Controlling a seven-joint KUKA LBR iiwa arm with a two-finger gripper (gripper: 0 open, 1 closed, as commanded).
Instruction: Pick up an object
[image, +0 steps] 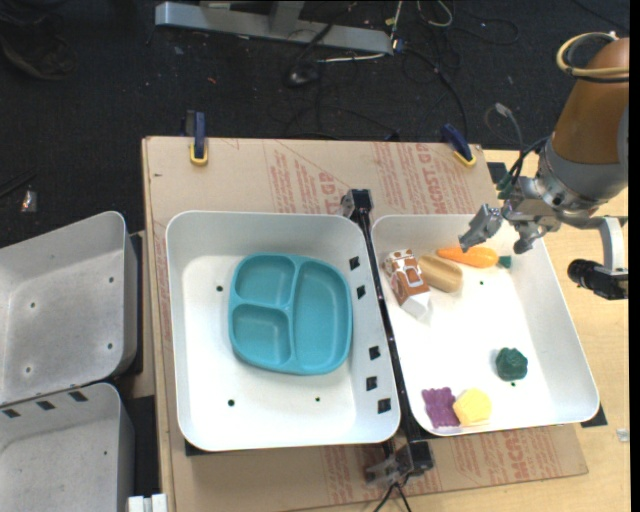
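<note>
The carrot (470, 257) lies at the far edge of the right bin (560, 330), touching the bun (441, 273). My gripper (502, 232) hangs just above it, fingers spread wide and empty. I think I should descend straight and close across its thin side

Two bins sit side by side on the counter (260, 170). The left bin (190, 300) holds a divided tray (292, 312) at its middle. In the right bin (560, 340), a carton (407, 278), a bread roll (442, 273) and a carrot (470, 257) lie along the far side, the pincer (503, 232) above them; a ball (511, 363) sits toward the right, and two blocks (455, 406) lie side by side at the near edge
</note>
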